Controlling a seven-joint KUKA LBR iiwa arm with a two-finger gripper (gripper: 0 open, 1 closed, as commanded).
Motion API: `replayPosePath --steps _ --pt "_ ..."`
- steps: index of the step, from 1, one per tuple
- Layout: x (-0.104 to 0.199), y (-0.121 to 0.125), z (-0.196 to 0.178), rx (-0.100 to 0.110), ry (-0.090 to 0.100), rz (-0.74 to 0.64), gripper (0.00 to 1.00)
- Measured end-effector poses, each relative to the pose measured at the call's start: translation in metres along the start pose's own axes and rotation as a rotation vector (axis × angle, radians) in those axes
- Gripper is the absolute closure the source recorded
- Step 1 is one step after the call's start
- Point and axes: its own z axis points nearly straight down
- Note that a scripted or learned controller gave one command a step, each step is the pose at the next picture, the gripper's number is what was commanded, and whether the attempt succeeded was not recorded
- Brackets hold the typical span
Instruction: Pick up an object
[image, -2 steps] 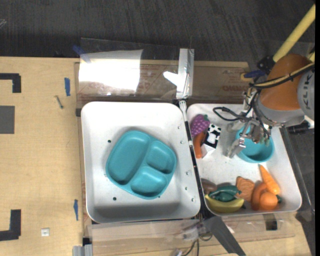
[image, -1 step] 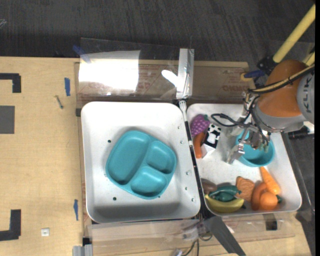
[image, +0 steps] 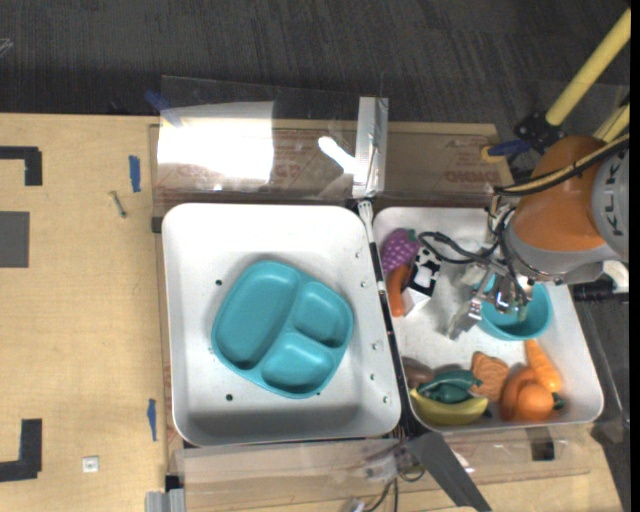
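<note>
My gripper (image: 487, 305) hangs low over the right bin (image: 585, 350), in its middle part. It is at the left rim of a small teal bowl (image: 525, 318); whether it touches the bowl is unclear. To its left lie a black-and-white toy (image: 425, 272), a purple bunch of grapes (image: 399, 246) and an orange stick-shaped toy (image: 398, 292). Along the bin's near side lie a banana (image: 450, 407) with a teal piece (image: 452, 385) on it, a tan cracker (image: 489, 368), an orange fruit (image: 530, 398) and a carrot (image: 543, 362).
The left bin (image: 190, 250) holds a teal divided plate (image: 283, 326). A clear plastic wall (image: 370, 145) stands behind the bins. Cables trail from the wrist over the right bin's far side. A tan bench top (image: 70, 330) lies to the left.
</note>
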Motion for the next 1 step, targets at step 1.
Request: replayPosePath --steps 1 --pt "0.0633 -0.0731 -0.0009 0.000 0.000 -0.080 0.00"
